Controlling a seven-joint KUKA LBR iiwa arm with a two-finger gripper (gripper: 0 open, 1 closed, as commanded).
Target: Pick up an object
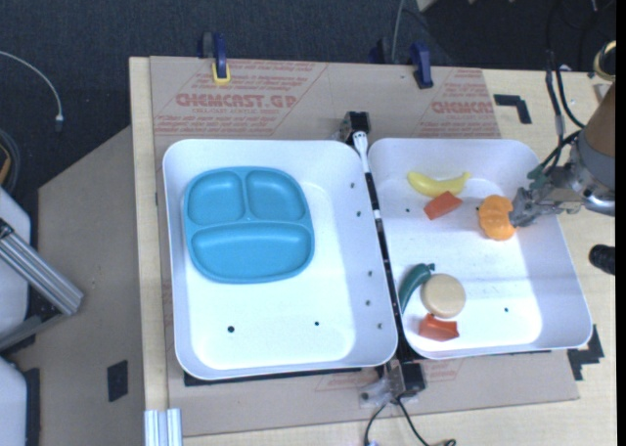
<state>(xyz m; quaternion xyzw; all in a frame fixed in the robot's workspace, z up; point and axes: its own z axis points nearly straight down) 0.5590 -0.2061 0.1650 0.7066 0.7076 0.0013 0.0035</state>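
Several toy foods lie in the right bin [548, 278]. A yellow banana [437, 181] lies near the bin's far side, with a red-orange block [442, 205] just in front of it. To their right sits an orange fruit [497, 217]. My gripper [526, 205] comes in from the right and is low in the bin, right against the fruit's right side. Nothing visibly hangs from the gripper. Near the bin's front lie a green pepper-like piece [415, 280], a beige round piece [443, 294] and a small red piece [438, 328].
The left bin [284, 336] bears a blue divided plate [249, 224]. A black divider strip [372, 214] runs between the two bins. Cables [559, 102] hang beside the arm at the far right. Blue clamps [219, 55] hold the board's far edge.
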